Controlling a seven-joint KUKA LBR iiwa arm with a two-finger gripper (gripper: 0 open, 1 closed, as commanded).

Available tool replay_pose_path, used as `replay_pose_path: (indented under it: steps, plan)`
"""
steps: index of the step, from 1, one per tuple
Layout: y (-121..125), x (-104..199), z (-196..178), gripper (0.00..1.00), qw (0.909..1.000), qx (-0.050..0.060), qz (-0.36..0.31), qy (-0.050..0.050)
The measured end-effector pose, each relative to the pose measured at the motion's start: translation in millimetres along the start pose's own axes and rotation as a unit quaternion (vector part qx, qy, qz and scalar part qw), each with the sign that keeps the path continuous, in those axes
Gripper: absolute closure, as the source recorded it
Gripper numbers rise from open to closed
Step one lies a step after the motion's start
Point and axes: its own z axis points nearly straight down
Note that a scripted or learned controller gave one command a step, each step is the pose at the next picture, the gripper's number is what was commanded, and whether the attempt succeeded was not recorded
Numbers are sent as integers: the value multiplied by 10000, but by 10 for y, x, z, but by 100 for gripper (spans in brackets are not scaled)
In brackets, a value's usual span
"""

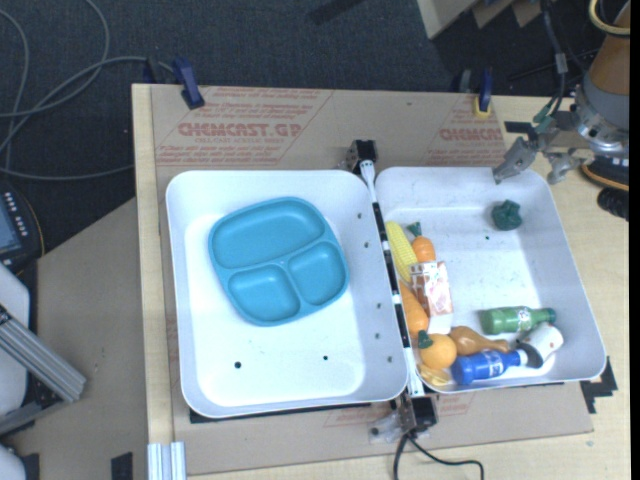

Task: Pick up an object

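My gripper (532,165) hangs over the far right corner of the right bin (560,268), and its two fingers (511,160) stand apart and open with nothing between them. A small dark green object (507,214) lies just below the gripper, apart from it. Along the bin's left wall lie a yellow corn cob (401,249), a carrot (423,249), a small red and white box (434,288) and an orange piece (413,313). At the near edge are an orange fruit (437,350), a blue bottle (484,367), a green bottle (515,319) and a white piece (545,341).
The left bin (200,348) holds a blue divided plate (278,259). Both bins sit on a cardboard sheet (240,128) held by blue clamps (186,81). Cables and dark floor lie beyond the bench on the far side.
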Motion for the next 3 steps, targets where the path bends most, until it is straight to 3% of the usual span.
replay_pose_path:
  steps: [2, 3]
  plan:
    - [-45, 6, 1081, 0, 10000, 8, 2, 39]
    - [-33, -18, 948, 100, 10000, -35, -3, -10]
